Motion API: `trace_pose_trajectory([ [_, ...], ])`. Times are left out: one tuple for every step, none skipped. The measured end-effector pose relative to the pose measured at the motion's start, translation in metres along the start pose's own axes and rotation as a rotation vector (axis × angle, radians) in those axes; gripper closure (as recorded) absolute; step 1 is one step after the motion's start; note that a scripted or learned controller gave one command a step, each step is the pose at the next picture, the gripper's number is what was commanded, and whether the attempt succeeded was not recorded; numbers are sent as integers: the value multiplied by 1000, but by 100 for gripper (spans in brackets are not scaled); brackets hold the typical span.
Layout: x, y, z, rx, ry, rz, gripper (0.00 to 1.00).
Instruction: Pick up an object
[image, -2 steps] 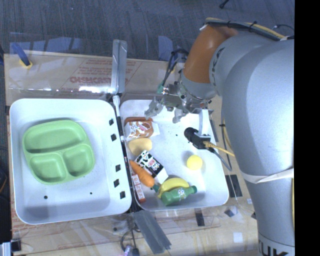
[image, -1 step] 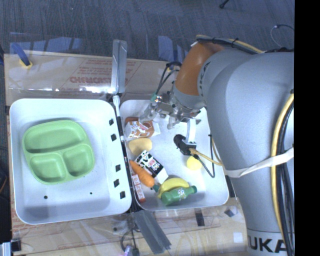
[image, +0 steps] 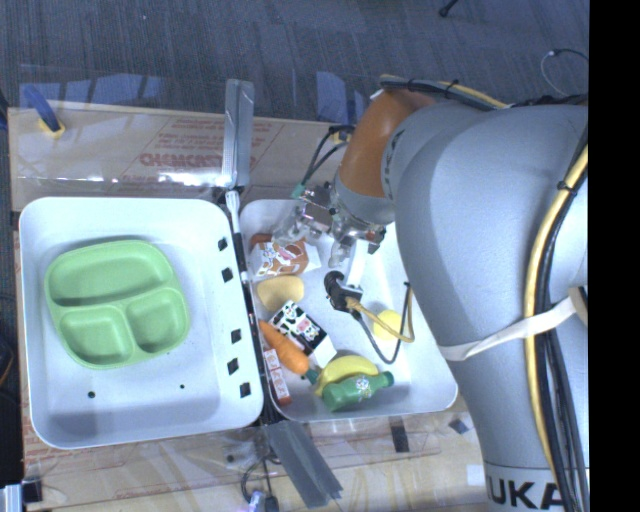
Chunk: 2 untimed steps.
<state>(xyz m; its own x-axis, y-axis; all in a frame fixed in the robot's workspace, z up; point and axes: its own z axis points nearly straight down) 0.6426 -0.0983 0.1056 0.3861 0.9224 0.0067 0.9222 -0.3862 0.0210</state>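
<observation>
White plastic forms the right bin, my landmark for everything below. Hanging low over its upper half is the end effector; whether it grips anything I cannot tell, and nothing looks lifted, so by my judgement the pick is not yet done. Inside that bin lie a snack packet, a pale potato, a black-and-white carton, a carrot, a banana and a green bottle. Left of it, the other bin carries 1 green tray with 3 compartments. Right of it, the arm's base reads "UKA"; the packet's print is illegible.
</observation>
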Motion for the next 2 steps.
trace_pose_trajectory([
  [-4,7,0,2,7,-3,0],
  [-2,7,0,0,7,83,0],
])
